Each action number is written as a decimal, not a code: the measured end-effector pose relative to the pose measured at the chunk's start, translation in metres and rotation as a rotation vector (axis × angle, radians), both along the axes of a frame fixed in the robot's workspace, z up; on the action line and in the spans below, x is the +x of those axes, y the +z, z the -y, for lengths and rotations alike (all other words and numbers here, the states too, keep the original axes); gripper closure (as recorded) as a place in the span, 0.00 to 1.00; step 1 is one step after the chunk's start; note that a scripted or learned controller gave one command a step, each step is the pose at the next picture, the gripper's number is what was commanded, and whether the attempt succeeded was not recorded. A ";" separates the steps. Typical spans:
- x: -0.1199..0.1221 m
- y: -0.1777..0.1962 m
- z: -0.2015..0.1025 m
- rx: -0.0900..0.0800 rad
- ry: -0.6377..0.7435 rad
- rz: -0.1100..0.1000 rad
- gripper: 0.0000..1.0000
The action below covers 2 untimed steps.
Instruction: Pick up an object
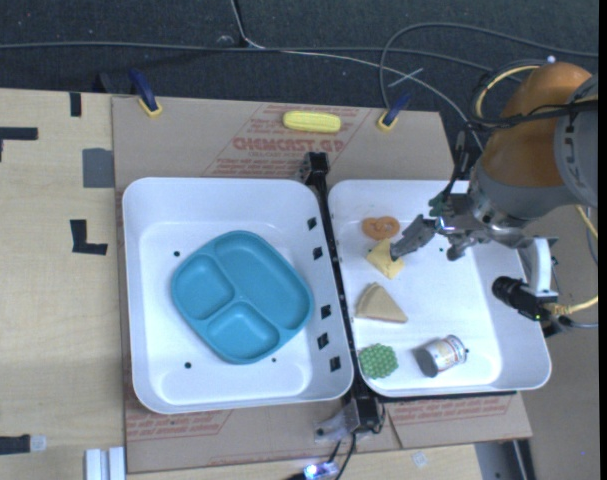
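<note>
A slanted overhead view of a counter (43, 268) bearing two shallow white plastic bins side by side on a brown cardboard sheet (263, 148). The left bin (148, 368) holds a blue plastic tray with three compartments (241, 295), lying flat near its middle. The right bin (528, 368) holds five small things: a round brown pretzel-like toy (381, 227) near its far left corner, a pale yellow block like a piece of cheese (384, 260) just in front of that, a tan wedge like a slice of bread (381, 305) nearer the camera, a knobbly green ball (377, 360) at the near left corner, and a small silver metal can on its side (441, 354) beside the ball. A yellow banana-shaped toy (311, 121) lies outside the bins on the cardboard.

The grey robot arm with its orange band (533, 128) reaches in from the right. Its jaws (411, 241) hang low over the right bin, tips just beside the yellow block, perhaps touching it. Whether they are spread or closed cannot be told from this angle, and nothing is visibly held between them.

This looks like the approach step, with the yellow block the likely target. Next, the jaws would need to straddle the block, close firmly, then lift straight up.
</note>
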<state>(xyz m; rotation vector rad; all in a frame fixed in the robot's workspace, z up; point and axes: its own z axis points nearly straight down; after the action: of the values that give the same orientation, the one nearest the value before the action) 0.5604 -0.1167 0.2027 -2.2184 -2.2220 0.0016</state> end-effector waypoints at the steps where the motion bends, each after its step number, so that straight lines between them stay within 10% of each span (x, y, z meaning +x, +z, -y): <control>1: -0.003 -0.044 0.001 -0.001 -0.001 -0.003 0.00; 2: -0.005 -0.089 -0.005 0.000 0.000 -0.005 0.00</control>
<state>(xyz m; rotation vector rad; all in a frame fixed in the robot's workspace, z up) 0.5556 -0.1119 0.1137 -2.2161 -2.2198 0.0071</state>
